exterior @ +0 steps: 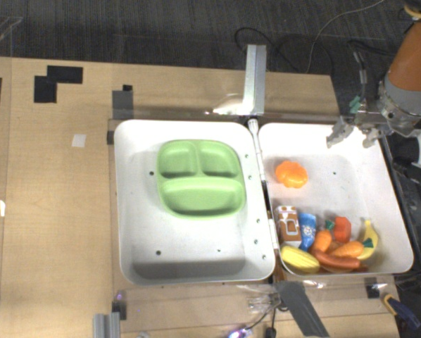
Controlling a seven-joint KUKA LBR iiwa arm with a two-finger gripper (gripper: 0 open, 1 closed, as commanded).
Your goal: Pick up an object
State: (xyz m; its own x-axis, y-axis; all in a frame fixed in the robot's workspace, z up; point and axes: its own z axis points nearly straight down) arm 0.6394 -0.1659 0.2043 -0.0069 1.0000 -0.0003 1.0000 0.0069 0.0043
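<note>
My gripper hangs open over the far edge of the right bin, its two fingers spread apart with nothing between them. An orange toy pumpkin lies alone in the bin's middle, to the left of and nearer than the gripper. A pile of toy food fills the near part of that bin: a brown and white carton, a blue packet, a yellow lemon-like piece, an orange carrot, a red piece and a banana.
The left bin holds a green divided plate. A metal post stands at the back between the two bins. The arm's orange band sits at the upper right.
</note>
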